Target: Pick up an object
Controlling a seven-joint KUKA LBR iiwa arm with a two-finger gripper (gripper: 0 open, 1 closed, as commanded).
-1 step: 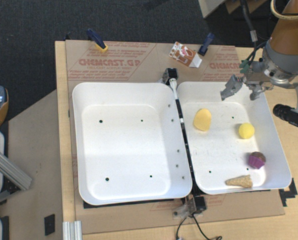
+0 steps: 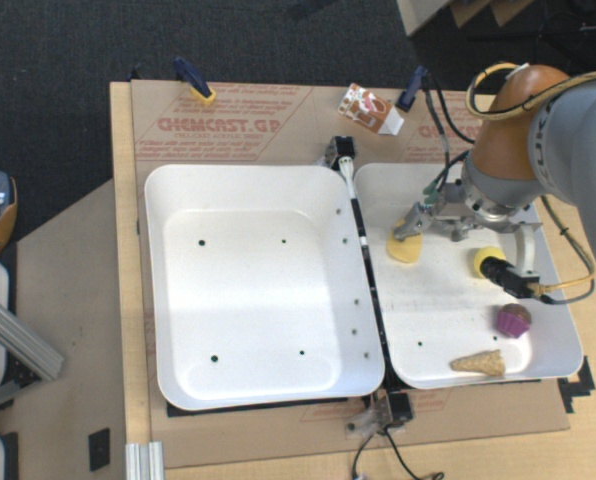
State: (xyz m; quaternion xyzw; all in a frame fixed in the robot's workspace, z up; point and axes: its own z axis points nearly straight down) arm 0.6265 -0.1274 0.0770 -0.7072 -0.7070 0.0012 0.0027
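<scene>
A dark carpeted floor [image 2: 68, 38] surrounds the worktop [image 2: 278, 118], a brown cardboard-covered board with red lettering along its upper part. Two shallow white bins sit side by side on it: the left bin [image 2: 168, 268] takes up the centre of the frame, and the right bin [image 2: 558, 353] lies at centre right. The grey arm [image 2: 568, 138], with its orange band, comes in from the upper right and bends down over the upper part of the right bin. Its claw [image 2: 410, 230] sits low by the bin's upper left area, right at the top edge of a pale yellow chunk [image 2: 405, 249], a small rounded lump that looks like soft foam or a cheese piece. Whether the claw is clenched or released on it cannot be told from here. Further right in the same bin lie a yellow piece [image 2: 483, 260] partly behind a black part, a purple ball [image 2: 513, 320], and a tan cone [image 2: 480, 364] near the lower edge.
</scene>
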